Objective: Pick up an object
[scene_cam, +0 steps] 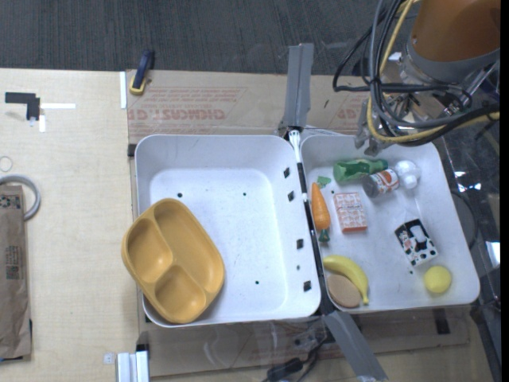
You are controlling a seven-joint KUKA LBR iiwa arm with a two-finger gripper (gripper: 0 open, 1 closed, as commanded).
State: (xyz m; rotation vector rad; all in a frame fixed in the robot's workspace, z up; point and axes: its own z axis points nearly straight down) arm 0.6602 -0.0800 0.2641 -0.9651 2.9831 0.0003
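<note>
The right bin (457,213) holds several objects. A green packet (358,169), a small red-labelled bottle (383,182) and a white ball (408,173) lie at its far side. An orange carrot (320,205) and a red-and-white box (351,212) lie to the left. A black-and-white piece (416,243) sits right of centre. A lemon (437,280), a banana (351,272) and a brown round thing (343,292) lie at the near side. My gripper (372,134) hangs among cables over the bin's far edge, above the green packet, below the orange band (457,14).
The left bin (238,205) holds a yellow divided plate (172,261) at its near left corner. A grey divider (298,94) stands between the bins. A blue-and-yellow tool (142,72) lies on cardboard behind. A brown bag (12,269) lies at far left.
</note>
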